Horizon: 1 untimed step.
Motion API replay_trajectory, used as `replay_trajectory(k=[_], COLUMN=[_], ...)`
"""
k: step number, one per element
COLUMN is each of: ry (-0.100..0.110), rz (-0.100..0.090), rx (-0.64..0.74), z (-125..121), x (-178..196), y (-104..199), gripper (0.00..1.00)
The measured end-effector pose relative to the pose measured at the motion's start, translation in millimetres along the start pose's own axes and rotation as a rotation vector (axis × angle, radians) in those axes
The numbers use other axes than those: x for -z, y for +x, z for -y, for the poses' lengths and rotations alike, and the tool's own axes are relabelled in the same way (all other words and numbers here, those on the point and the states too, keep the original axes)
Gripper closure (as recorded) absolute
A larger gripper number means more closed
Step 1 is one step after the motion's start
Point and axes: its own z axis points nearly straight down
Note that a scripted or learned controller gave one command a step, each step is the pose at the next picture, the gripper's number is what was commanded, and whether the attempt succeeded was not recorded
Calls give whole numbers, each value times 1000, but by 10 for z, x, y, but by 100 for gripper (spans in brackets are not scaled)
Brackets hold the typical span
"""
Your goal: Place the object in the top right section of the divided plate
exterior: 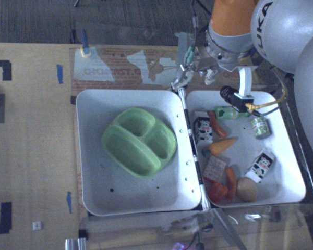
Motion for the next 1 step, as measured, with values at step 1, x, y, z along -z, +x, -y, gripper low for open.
replay_trajectory(k=[1], ry=[1], rz=[0], rx=[0], z=[1], x=[-4], y=[1], gripper=[0])
